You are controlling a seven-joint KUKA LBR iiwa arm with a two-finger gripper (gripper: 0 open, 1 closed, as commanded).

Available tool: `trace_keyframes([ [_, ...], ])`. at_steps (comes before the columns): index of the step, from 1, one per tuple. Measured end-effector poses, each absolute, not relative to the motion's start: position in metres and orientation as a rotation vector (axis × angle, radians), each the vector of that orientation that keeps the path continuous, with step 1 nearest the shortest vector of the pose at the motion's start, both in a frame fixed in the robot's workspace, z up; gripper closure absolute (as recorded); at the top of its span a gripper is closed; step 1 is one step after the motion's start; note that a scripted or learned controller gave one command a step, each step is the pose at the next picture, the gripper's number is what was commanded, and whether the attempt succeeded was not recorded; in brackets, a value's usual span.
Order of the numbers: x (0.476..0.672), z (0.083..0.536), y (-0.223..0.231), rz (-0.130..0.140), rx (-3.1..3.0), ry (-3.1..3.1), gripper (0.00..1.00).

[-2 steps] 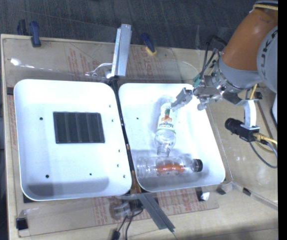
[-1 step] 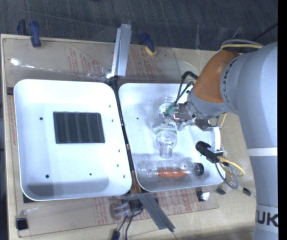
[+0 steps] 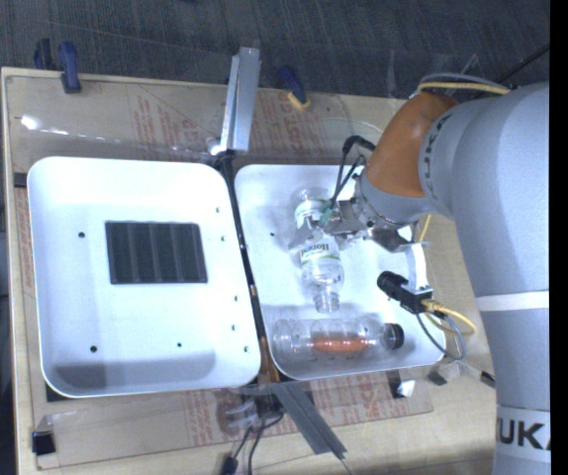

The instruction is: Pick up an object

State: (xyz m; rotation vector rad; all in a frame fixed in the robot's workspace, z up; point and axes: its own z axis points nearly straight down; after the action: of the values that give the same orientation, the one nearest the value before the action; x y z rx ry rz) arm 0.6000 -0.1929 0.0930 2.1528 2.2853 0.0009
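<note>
A clear plastic bottle (image 3: 321,265) with a white label lies along the middle of the right bin (image 3: 264,226). Its cap end points to the back. My gripper (image 3: 330,216) reaches in from the right and sits at the bottle's upper end, touching or just over it. A second clear bottle (image 3: 333,339) with a black cap and something orange inside lies crosswise along the right bin's front wall. A dark grey ribbed slab (image 3: 155,252) lies flat in the left bin (image 3: 66,196).
The arm's grey body and orange band (image 3: 408,156) cover the right bin's right side. A black fitting with cables (image 3: 403,292) hangs over that bin's right edge. A metal bar (image 3: 237,102) stands behind the gap between the bins.
</note>
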Motion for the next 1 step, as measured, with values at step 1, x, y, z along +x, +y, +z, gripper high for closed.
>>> trace_keyframes([
  [1,0.6006,0.1038,-0.1934,0.0,2.152,2.284,1.0],
])
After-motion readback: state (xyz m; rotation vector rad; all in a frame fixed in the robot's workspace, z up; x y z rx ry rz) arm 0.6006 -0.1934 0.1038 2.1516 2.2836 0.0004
